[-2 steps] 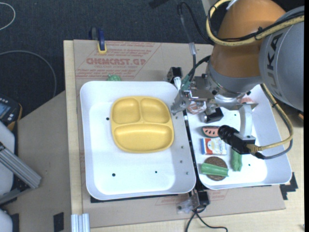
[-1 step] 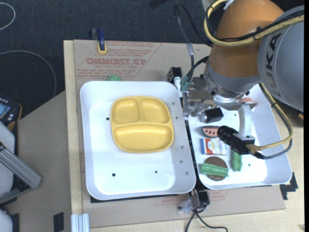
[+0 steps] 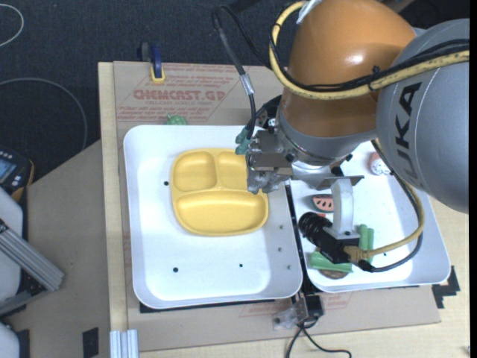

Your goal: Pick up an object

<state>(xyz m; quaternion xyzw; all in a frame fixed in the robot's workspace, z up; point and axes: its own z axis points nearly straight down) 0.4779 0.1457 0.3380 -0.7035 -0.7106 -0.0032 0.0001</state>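
Observation:
A yellow divided plate (image 3: 216, 200) lies flat in the left white bin (image 3: 149, 237), toward its upper middle. My gripper (image 3: 258, 179) hangs low over the plate's right rim, close to the wall between the two bins. The grey metal of the gripper hides the plate's upper right corner, and I cannot see whether it touches the plate. The big orange and grey arm covers much of the right bin (image 3: 428, 263).
In the right bin lie a watermelon-slice toy (image 3: 322, 201), a green piece (image 3: 365, 239), another green piece (image 3: 325, 260) over a brownish disc (image 3: 337, 271), and a small red-and-white item (image 3: 381, 167). A blue clamp (image 3: 156, 60) holds the board behind the bins.

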